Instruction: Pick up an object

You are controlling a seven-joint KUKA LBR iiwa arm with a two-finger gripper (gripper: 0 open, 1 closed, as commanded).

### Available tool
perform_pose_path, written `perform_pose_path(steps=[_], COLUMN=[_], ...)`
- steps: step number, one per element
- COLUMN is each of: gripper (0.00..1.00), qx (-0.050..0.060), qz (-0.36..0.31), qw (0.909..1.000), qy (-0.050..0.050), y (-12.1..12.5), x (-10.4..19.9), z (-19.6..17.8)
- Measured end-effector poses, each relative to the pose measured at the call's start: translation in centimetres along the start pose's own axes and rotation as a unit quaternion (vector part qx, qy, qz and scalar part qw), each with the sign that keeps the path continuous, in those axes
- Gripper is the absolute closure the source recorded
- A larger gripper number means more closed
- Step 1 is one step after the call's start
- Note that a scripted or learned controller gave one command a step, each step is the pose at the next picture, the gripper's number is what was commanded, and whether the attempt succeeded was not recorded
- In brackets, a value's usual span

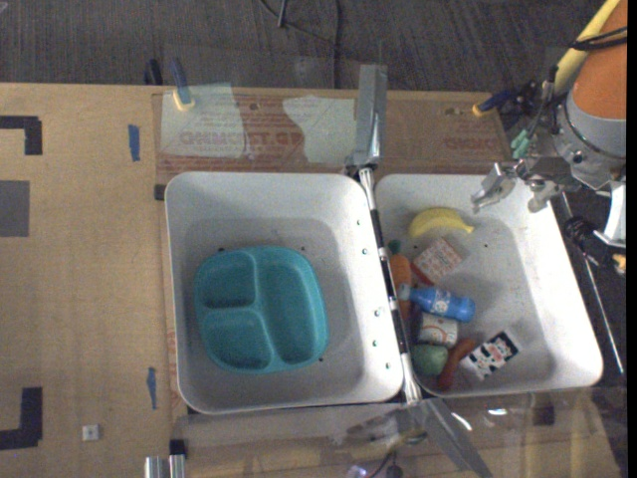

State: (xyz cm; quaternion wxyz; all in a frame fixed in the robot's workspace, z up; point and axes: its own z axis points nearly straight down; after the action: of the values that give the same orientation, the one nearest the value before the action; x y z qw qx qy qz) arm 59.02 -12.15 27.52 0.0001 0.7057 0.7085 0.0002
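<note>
The right bin (557,297) holds several small items along its left side: a yellow banana (441,222), a pinkish square packet (439,259), an orange carrot (400,272), a blue bottle (441,304), a white labelled cup (436,329), a green round fruit (430,358), a red sausage-shaped piece (456,361) and a black-and-white carton (492,355). My gripper (515,193) hangs over the bin's far right corner, up and to the right of the banana. It is open, its fingers apart with nothing between them.
A teal divided plate (261,308) lies in the left bin (189,217). A metal divider rail (370,118) runs between the bins at the back. Cables and clamps hang by the arm at the right edge.
</note>
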Motion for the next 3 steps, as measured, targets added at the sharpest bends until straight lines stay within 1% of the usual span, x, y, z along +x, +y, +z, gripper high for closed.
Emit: perform_pose_path(steps=[1, 2, 3], gripper=[0.00, 0.00, 0.00], qx=[-0.002, -0.010, -0.002], qz=[-0.050, -0.152, -0.049], qw=[0.9987, 0.9883, 0.9988], qy=[0.000, -0.001, -0.001], y=[2.3, 1.7, 6.5], x=[-4.8, -8.1, -10.3], z=[17.0, 17.9, 5.6])
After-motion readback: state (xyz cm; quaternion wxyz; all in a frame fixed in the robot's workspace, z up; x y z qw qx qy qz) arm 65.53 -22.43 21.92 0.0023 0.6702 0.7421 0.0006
